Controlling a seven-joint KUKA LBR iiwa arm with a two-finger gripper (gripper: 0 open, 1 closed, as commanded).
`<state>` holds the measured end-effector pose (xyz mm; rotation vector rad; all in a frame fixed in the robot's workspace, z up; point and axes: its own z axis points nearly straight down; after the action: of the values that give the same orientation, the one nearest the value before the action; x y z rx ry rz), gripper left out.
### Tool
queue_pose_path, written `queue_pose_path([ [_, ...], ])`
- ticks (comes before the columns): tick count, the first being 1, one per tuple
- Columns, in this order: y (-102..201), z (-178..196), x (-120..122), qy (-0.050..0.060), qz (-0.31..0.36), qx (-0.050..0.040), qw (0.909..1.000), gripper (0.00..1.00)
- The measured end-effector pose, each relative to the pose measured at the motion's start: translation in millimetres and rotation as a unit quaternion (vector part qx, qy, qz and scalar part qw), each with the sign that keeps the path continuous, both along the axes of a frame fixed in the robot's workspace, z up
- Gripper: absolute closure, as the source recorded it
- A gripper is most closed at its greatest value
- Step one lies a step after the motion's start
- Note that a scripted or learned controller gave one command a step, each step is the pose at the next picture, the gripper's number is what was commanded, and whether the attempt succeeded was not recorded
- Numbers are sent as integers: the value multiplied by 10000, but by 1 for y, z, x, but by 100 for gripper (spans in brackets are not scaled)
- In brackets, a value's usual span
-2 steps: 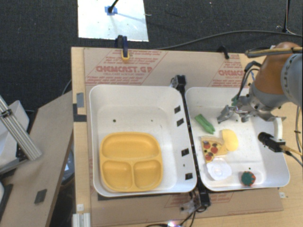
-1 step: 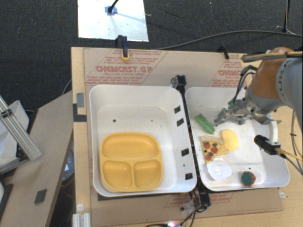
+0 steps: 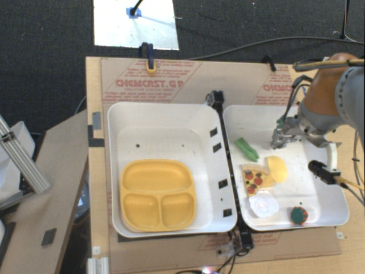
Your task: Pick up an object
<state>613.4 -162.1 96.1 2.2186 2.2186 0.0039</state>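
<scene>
In the right bin (image 3: 251,116) lie a green pod-shaped toy (image 3: 246,148), a pizza slice toy (image 3: 255,178), a pale yellow piece (image 3: 277,168), a white round piece (image 3: 263,204) and a green-and-red ball (image 3: 299,214). My gripper (image 3: 279,140) hangs over the upper middle of that bin, right of the green pod and above the pale yellow piece. Nothing shows between its fingers, and their spread is too small to read.
The left bin (image 3: 131,119) holds a yellow divided tray (image 3: 159,194). A black divider (image 3: 223,153) with clips runs between the bins. Cables cross the dark floor behind the bench. A white sheet (image 3: 134,16) lies at the back.
</scene>
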Motion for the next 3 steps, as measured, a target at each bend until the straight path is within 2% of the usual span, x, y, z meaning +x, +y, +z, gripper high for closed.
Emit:
queue_pose_path([
  [1,-7,47,5,-3,-5,-2,10000,100],
  [3,-7,170,19,-8,30,-2,10000,100],
])
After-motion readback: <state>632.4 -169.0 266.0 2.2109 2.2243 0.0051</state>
